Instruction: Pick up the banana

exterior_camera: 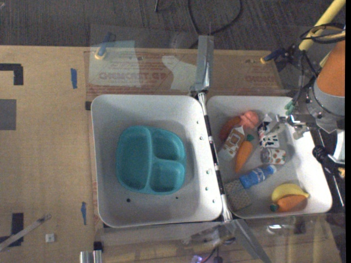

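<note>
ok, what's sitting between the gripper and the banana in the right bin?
In the camera view, a small round tin lies on that line, below the gripper. Past it, bare bin floor down to the banana.

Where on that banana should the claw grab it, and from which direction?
Probably the middle of the banana, coming straight down from above. It lies flat in the right bin's front corner, curved, with an orange toy against its near side, so the fingers should close across its narrow width.
</note>
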`<state>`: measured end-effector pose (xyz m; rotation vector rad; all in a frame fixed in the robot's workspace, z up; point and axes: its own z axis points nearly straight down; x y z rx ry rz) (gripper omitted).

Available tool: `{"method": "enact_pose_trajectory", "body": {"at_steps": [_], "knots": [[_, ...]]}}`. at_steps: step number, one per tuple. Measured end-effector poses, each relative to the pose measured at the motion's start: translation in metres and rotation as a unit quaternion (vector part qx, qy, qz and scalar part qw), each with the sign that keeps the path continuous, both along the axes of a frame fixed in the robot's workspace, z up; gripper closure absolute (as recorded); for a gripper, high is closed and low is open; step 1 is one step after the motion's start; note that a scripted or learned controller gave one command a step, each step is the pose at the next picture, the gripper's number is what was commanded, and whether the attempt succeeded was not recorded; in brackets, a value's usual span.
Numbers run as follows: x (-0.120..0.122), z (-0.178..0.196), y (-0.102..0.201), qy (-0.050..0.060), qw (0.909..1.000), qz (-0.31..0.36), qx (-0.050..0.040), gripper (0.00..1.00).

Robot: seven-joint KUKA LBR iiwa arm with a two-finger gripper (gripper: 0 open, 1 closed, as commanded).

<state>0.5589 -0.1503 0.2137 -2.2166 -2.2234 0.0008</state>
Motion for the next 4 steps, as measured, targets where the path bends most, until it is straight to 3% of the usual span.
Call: {"method": "enact_pose_trajectory", "body": {"at_steps": [1,2,3,4], "knots": [[-0.045,-0.048,-0.047,0.000,0.9987,0.050,0.0001,0.00],[-0.067,-0.088,-0.039,0.001,1.0000,0.009,0.0004,0.00],[-0.076,-0.124,-0.068,-0.003,0.9976,0.070,0.0046,0.00],[-0.076,-0.125,-0.072,-0.005,0.9754,0.220,-0.0008,0.00]]}}
